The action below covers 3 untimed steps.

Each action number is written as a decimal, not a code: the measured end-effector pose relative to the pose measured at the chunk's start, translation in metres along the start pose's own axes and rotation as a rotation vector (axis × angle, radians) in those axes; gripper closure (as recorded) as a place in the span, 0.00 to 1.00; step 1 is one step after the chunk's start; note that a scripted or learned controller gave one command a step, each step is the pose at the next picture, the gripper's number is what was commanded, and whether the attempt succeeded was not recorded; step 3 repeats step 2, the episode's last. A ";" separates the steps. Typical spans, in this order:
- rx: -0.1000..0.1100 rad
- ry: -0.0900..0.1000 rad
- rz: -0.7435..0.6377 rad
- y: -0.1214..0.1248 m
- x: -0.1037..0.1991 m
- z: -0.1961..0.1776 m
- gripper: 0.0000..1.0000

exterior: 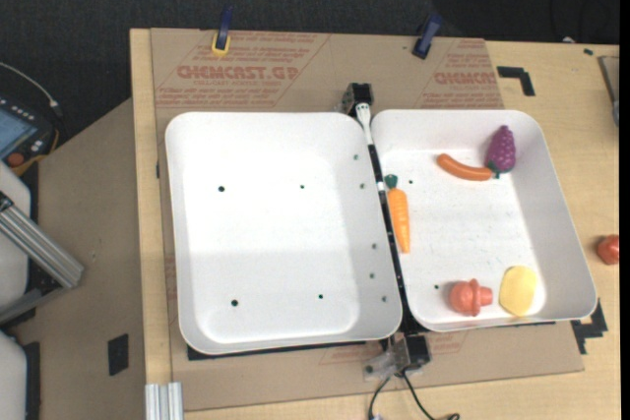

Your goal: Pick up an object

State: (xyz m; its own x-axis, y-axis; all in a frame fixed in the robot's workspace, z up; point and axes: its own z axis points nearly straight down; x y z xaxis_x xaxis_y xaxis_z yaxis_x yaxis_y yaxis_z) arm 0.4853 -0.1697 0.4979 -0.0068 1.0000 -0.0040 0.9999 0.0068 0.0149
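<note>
The left bin (266, 221) carries no toys I could go for; the carrot (398, 219) lies lengthwise against the right bin (551, 202) at its inner wall, so I judge it awkward to straddle; the orange sausage (464, 168) touches the purple grapes (501, 150) near the far rim; the red piece (470, 296) and yellow lemon (519, 290) sit just beside each other at the near rim; I'd pick the lemon, descending square over it; of my arm's pose and my jaws I cannot tell.
</note>
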 end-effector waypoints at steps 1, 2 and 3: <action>0.025 0.006 0.013 -0.010 -0.056 0.115 0.00; -0.001 0.000 -0.002 0.011 0.009 -0.001 0.00; -0.001 0.000 -0.002 0.011 0.009 -0.001 0.00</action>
